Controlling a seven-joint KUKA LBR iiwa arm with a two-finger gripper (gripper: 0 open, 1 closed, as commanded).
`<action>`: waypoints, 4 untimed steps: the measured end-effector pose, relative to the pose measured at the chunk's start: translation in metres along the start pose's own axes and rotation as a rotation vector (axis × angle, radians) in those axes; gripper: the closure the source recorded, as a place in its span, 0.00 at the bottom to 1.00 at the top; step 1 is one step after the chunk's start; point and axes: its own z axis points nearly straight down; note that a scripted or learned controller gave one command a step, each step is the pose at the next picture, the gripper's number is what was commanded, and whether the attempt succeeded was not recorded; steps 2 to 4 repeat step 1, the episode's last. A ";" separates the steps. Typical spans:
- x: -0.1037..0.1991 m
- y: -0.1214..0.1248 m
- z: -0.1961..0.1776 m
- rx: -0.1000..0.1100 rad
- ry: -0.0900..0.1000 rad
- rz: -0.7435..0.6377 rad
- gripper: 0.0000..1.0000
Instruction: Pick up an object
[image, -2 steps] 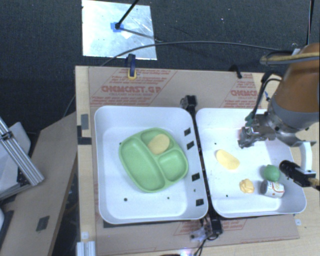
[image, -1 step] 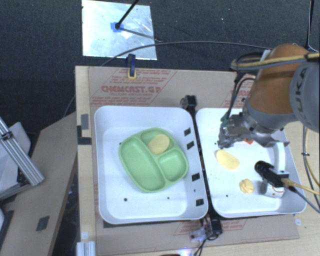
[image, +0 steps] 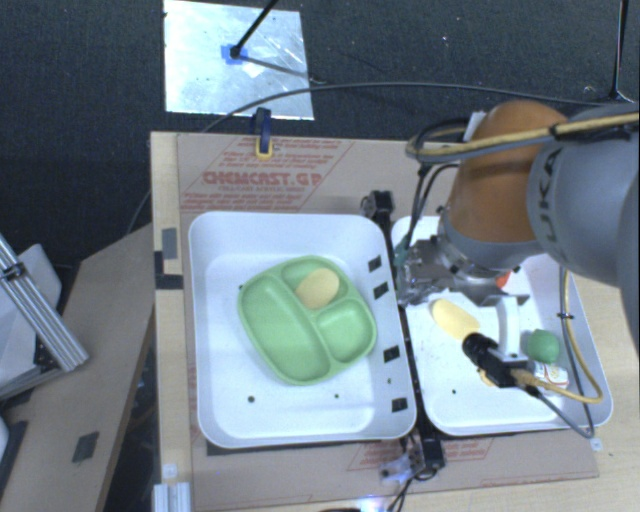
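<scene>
- Gripper (image: 432, 285): at the end of the grey arm with its orange band (image: 500, 170), low over the near-left part of the right white shallow plastic bin (image: 590, 330). Whether it is apart or together cannot be told; the wrist hides it.
- Yellow oblong soft-looking object (image: 455, 320): lies on the bin floor just beside and below the gripper, apparently not touching it. Judged light, smooth and rounded, so likely to slip; best taken across its short middle.
- Small green round object (image: 543, 345): further right of the gripper, near the cable; judged light and prone to rolling.
- Green three-compartment plastic plate (image: 300, 340): in the left white bin (image: 215, 300), left of the gripper, carrying a pale yellow rounded piece (image: 319, 288) in its upper compartment.
- Clearance: the wall between the bins stands close to the gripper's left; open floor lies below and right, on the brown worktop (image: 270, 170).
</scene>
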 end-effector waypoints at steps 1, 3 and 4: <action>0.061 -0.006 0.008 0.000 0.000 0.000 1.00; 0.061 -0.006 0.008 0.000 0.000 0.000 1.00; 0.061 -0.006 0.008 0.000 0.000 0.000 1.00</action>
